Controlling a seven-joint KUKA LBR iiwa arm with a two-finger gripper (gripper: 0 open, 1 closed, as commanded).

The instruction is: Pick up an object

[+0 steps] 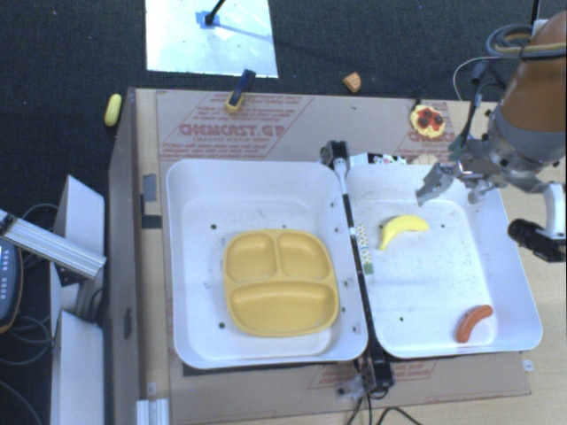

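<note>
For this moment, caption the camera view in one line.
Gripper hovers open above the banana in the right bin; sausage nearby, yellow tray left.

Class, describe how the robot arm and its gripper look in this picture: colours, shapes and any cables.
The arm is a rounded body, orange above and grey below at the wrist. Thin cables loop beside it. The gripper is grey metal with two slim fingers. A black cylindrical part juts out lower down.
</note>
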